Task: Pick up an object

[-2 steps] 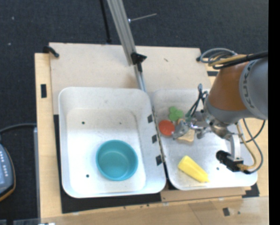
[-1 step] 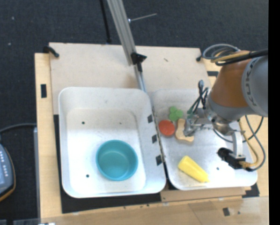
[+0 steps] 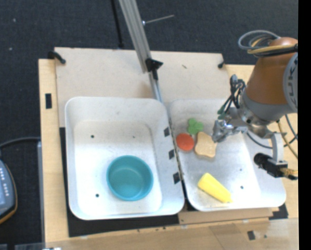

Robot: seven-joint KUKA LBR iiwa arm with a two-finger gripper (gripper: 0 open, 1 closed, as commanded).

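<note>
- The arm [image 3: 270,82] reaches in from the right and bends down over the right bin [image 3: 259,191], so the wrist hangs above the far part of that bin.
- The gripper [image 3: 221,130] is low, just to the right of a beige flat piece [image 3: 205,146] that looks like a slice of bread. It seems to touch or almost touch the upper right edge of this piece.
- I cannot tell if the gripper is open or closed, because from this slanted view it is small and dark, and nothing is clearly seen inside it.
- The things to pick lie all in the right bin. A green piece [image 3: 195,125] is at the far left, a red round piece [image 3: 185,141] is just near of it, and the beige piece is just beside the red one.
- These three are packed close together by the bin's left wall, which I think makes a clean grasp harder, since the neighbours may be pushed.
- A yellow piece [image 3: 214,187] lies alone at the near side, well apart from the others, so it looks the easier target.
- The left bin [image 3: 82,129] holds a blue bowl [image 3: 129,177] in its near part.
- My judgement: the arm is at the approach step, and nothing is lifted yet.
</note>
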